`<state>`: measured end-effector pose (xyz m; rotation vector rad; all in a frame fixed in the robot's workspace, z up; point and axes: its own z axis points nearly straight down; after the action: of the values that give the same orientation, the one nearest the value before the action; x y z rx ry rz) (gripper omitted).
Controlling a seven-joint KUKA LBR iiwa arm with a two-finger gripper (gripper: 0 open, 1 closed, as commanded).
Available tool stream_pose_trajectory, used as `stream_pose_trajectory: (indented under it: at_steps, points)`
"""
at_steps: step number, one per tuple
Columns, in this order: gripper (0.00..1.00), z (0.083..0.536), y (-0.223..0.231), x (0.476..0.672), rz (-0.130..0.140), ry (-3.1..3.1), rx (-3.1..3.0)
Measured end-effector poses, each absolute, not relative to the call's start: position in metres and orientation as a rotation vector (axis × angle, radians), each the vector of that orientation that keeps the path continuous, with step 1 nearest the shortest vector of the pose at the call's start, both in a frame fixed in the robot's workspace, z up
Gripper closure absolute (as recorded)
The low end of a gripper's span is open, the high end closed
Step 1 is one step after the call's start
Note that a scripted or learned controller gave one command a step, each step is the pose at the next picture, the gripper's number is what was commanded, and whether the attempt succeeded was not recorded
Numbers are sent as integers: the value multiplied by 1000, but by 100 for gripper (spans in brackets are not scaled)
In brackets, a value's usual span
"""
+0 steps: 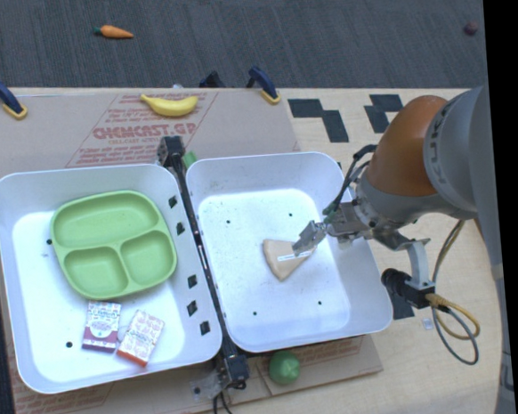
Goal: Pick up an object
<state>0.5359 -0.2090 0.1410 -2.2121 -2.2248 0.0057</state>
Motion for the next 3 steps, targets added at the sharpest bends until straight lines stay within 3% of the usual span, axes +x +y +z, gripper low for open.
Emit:
stream_pose_trajectory:
  at_steps: [1, 2, 3]
  points:
    - [0, 91, -210, 627, 2, -2225, -2214]
    - [0, 92, -175, 612, 4, -2229, -2210]
    - [0, 91, -197, 477, 5, -2225, -2213]
